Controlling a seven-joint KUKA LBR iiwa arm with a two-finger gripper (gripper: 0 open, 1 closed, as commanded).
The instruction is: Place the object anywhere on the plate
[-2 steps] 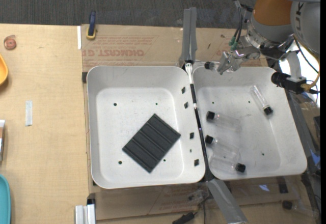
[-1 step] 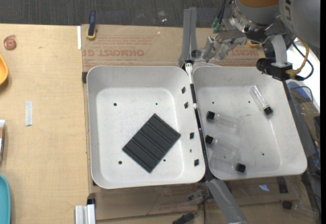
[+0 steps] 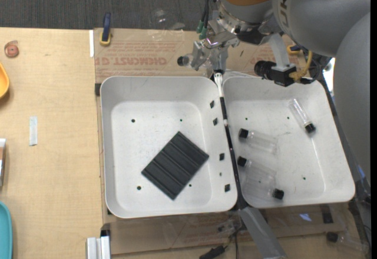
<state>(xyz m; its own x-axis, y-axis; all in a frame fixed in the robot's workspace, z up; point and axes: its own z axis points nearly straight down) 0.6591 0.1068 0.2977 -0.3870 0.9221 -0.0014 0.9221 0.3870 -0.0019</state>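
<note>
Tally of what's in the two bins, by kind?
Black ribbed rectangular plate, left bin: 1
Clear plastic vials with black caps, right bin: 3 that I can make out, one at the upper right, one at mid left, one at the lower middle; they are see-through, so the count is not certain
Total: 4

Illumination was bright, even and diffuse, apparently from overhead. The two white bins, left [image 3: 118, 134] and right [image 3: 330, 152], appeared nearly overexposed, with only soft grey shading along their inner walls. The black ribbed plate [image 3: 175, 165] cast almost no shadow. The clear vials [image 3: 299, 114] were faint against the white. Focus was moderately sharp; the large grey arm [image 3: 330, 5] at upper right was slightly soft.
</note>
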